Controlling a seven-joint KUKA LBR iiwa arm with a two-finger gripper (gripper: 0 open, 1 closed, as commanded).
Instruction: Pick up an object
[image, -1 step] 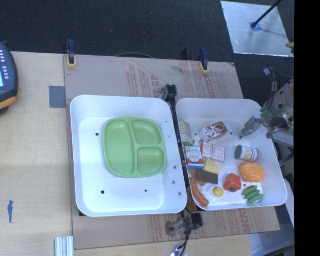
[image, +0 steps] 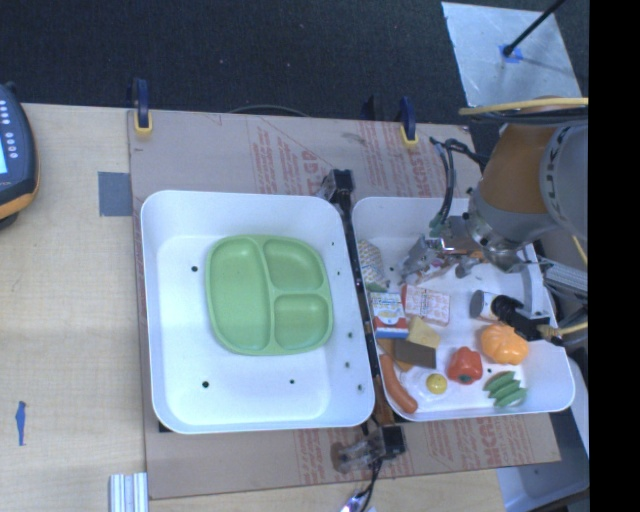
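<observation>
Your claw hangs over the right-hand shallow white bin, upper-centre right of frame; its finger state can't be told.

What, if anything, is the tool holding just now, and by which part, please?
It cannot be told: the tool hangs over the right white bin, with no object visibly held.

Green divided plate in left bin, toy food in right bin, arm above it
</observation>
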